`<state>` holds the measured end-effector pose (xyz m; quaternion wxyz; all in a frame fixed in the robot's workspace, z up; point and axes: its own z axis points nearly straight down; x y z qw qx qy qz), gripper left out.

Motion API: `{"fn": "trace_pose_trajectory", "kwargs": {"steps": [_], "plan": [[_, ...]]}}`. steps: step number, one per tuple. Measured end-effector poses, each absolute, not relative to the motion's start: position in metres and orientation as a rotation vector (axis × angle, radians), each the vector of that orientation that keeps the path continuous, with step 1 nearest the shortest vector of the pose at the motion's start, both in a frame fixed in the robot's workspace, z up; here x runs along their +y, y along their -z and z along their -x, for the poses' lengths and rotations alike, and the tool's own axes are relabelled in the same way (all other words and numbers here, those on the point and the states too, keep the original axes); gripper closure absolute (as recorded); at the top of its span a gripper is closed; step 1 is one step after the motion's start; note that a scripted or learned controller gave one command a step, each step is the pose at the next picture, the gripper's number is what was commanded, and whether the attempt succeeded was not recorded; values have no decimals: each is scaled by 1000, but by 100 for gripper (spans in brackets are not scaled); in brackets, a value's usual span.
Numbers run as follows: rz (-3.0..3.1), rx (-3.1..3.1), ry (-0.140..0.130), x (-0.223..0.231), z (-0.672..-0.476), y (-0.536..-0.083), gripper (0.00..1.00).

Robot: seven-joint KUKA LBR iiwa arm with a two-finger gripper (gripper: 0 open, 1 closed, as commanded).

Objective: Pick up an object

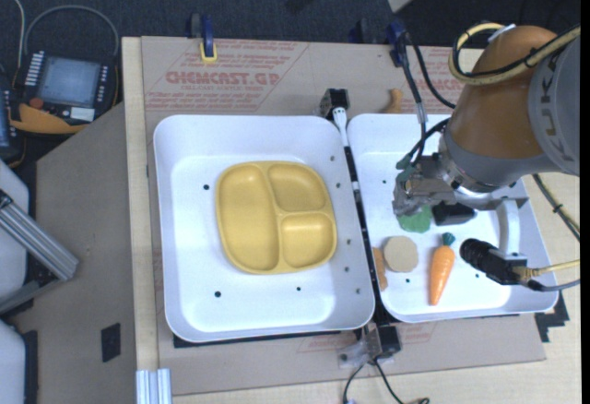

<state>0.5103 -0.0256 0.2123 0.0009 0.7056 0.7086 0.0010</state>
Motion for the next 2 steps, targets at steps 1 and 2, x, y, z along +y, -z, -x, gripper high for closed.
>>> {"fn": "trace_pose_trajectory", "kwargs": {"steps": [1,2], "plan": [[-2216,2225,-3,35,-507,-220,100],[-2216,2224,-3,91,-514,-230,100]]}}
